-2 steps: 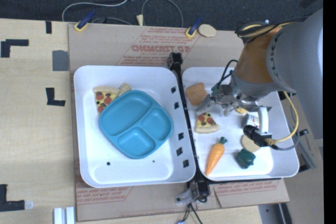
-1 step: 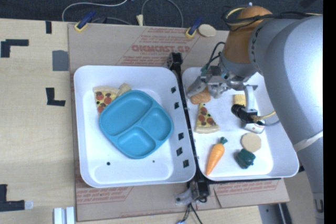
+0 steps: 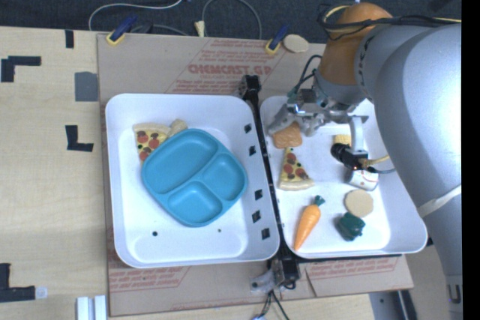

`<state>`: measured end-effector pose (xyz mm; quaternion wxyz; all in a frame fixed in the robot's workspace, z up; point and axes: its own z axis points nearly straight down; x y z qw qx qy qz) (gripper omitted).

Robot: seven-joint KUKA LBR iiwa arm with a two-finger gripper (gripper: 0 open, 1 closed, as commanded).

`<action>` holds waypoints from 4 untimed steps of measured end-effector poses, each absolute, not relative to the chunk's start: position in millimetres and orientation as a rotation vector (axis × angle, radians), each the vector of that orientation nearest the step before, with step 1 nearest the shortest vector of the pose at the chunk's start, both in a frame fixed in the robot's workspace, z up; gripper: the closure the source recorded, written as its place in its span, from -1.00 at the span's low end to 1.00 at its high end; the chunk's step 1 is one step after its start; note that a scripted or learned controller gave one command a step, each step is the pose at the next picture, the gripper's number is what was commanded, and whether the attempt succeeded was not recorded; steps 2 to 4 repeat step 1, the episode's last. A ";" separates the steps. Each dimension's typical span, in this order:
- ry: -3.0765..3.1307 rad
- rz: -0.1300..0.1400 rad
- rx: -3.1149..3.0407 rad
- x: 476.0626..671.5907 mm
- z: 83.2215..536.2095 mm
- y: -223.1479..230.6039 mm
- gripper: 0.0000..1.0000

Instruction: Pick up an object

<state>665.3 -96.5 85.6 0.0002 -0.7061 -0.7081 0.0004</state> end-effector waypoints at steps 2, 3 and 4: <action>-2.226 0.002 -2.220 665.1 95.6 -96.7 1.00; -2.226 0.002 -2.220 665.1 95.6 -96.7 1.00; -2.226 0.002 -2.220 665.1 95.6 -96.7 1.00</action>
